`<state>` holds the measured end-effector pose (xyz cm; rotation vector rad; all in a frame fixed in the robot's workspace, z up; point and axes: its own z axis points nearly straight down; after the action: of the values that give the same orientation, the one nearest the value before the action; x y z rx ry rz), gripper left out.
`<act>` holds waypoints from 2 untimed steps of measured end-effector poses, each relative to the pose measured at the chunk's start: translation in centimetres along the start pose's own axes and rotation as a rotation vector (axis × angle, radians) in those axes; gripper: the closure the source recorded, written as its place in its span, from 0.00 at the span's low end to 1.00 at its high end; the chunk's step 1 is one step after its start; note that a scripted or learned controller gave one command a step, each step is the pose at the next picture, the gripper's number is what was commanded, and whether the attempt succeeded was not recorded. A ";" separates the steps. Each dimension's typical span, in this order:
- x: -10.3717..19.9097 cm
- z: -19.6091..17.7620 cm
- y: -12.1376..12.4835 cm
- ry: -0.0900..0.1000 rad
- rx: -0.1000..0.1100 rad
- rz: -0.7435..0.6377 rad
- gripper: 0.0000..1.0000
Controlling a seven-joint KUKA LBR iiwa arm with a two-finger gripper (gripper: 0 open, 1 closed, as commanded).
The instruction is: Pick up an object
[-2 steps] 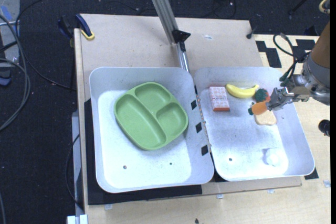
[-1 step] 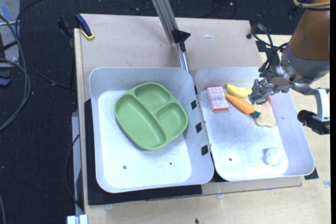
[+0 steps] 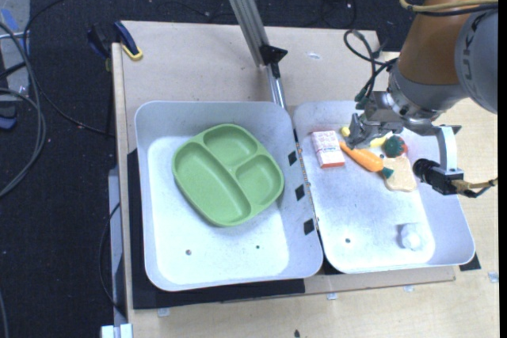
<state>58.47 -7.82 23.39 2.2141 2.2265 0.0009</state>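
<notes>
The right bin (image 3: 372, 245) holds several small things near its far side. A small white and red box (image 3: 326, 148) lies beside an orange toy carrot (image 3: 362, 157) with a green tip. Next to them are a green and red round piece (image 3: 391, 145), a tan bread-like slice (image 3: 402, 174) and something yellow (image 3: 347, 131). A small pale translucent object (image 3: 409, 236) rests near the front right. My gripper (image 3: 363, 127) hangs low over the carrot's far end and the yellow item. Its fingers are dark and seen from above.
The left bin (image 3: 162, 249) carries a green three-part divided plate (image 3: 228, 172). A metal pole (image 3: 242, 0) slants across the back of the bench. Black cables trail at the right rear, and a black fitting (image 3: 436, 172) sticks out over the right bin's edge.
</notes>
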 end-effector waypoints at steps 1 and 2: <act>5.3 -0.5 0.6 0.002 0.000 -0.002 1.00; 11.3 -1.0 2.4 0.002 -0.001 -0.001 1.00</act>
<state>60.76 3.44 24.37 2.2128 2.2285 0.0044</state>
